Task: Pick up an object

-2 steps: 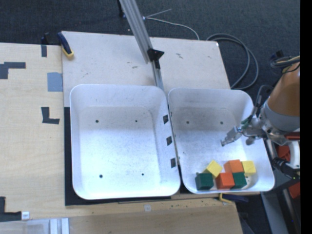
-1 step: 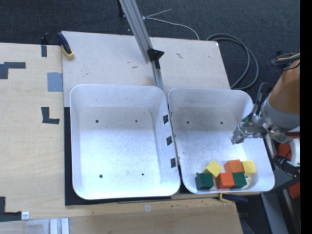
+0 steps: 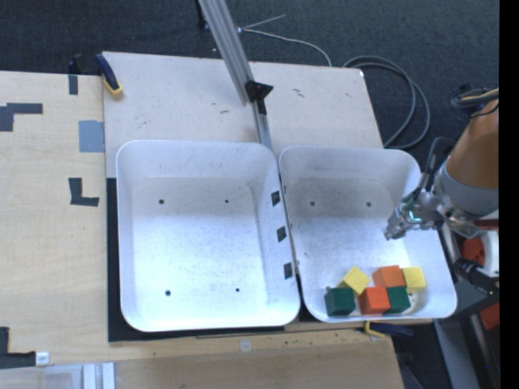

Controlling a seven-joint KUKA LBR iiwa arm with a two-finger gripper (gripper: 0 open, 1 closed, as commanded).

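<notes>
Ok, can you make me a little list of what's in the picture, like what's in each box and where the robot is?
left bin: no blocks seen
right bin: six blocks bunched in the near corner
block colours: two yellow, two orange, two green
end effector: over the right bin's right side, above the blocks, not touching them
arm: reaches in from the right

Pale wooden surface (image 3: 49, 241), grey metal pole (image 3: 227, 39) slanting over it, yellow-and-blue clamp (image 3: 109, 74) at its far edge, cables (image 3: 397, 75) on dark floor (image 3: 405, 14)
</notes>
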